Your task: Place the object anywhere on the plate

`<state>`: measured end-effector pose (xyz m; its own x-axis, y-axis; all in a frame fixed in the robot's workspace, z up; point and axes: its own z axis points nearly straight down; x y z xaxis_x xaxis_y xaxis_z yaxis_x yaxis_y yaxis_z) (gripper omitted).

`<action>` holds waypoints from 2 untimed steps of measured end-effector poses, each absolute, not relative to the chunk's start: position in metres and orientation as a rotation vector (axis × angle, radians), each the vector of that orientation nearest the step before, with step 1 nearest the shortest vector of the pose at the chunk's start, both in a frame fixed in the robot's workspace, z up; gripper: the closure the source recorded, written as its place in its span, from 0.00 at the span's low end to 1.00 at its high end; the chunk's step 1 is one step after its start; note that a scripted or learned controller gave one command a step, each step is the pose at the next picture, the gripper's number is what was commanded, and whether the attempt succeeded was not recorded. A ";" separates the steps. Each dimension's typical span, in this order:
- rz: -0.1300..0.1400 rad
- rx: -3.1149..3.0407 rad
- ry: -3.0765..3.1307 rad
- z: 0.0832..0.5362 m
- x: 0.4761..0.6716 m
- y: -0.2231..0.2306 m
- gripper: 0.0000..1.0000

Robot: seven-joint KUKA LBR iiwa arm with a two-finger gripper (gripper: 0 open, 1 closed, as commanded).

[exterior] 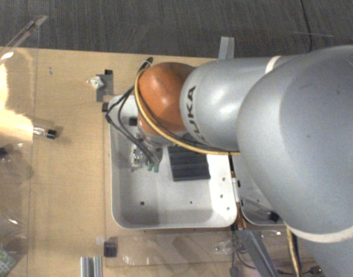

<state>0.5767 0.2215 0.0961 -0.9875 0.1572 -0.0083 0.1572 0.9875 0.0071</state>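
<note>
The dark, ribbed rectangular block lies flat in my left shallow white bin, one block alone, just beside my claw and partly under my arm. On my grey arm casing I read the black letters "KUKA" beside the orange band. Whether my claw is apart or together, I cannot tell.

Glossy grey arm, smooth white plastic bin, matt wooden bench
</note>
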 end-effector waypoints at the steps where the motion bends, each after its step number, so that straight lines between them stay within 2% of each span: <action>1: 0.007 -0.482 3.093 0.183 0.608 0.236 1.00; 2: 0.007 0.171 3.128 0.187 0.664 0.235 1.00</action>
<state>0.6643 0.2350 0.1872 -0.9940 0.1089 -0.0087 0.1088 0.9940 0.0050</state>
